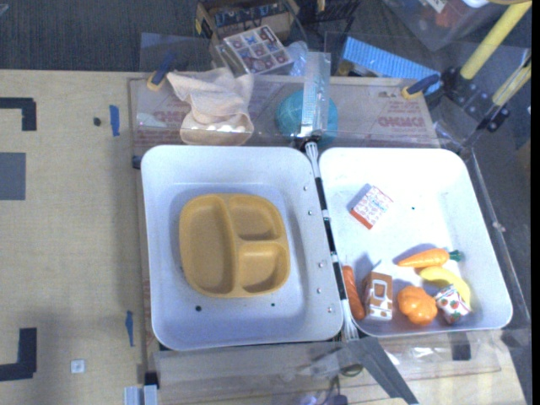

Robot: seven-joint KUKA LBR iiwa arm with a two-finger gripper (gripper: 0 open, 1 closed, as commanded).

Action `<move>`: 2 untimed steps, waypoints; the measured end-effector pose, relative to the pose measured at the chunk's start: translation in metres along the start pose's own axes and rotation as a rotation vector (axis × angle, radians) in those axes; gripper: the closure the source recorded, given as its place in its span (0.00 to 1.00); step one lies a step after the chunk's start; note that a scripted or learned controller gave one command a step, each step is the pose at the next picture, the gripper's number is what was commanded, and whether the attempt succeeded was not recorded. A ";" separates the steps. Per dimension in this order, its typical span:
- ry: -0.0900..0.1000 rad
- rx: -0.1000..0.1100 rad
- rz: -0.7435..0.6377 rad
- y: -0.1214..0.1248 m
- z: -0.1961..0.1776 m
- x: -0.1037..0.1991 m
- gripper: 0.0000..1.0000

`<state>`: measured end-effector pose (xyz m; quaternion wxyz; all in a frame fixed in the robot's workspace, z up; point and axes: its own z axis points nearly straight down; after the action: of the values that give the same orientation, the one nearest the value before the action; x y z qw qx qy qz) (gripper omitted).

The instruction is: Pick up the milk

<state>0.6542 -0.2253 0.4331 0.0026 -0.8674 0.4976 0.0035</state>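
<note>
How the jaws stand cannot be told; the milk (453, 304) lies in the right bin (472, 192), at its near right corner, untouched among toy food; judged so, the pick has not begun; approach, grasp and lift remain.

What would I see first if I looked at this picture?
First you would see the big yellow tray with three sections, sitting in the middle of the left bin. Next comes the bright pile of toy food in the right bin's near corner: a carrot, a banana, an orange and small cartons. A little red and white box lies alone further back.
</note>
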 end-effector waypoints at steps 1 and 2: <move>0.004 0.002 -0.718 -0.038 0.001 -0.038 1.00; -0.001 -0.001 -0.330 -0.045 0.001 -0.051 1.00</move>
<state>0.6668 -0.1587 0.4327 0.0029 -0.9373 0.3485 0.0039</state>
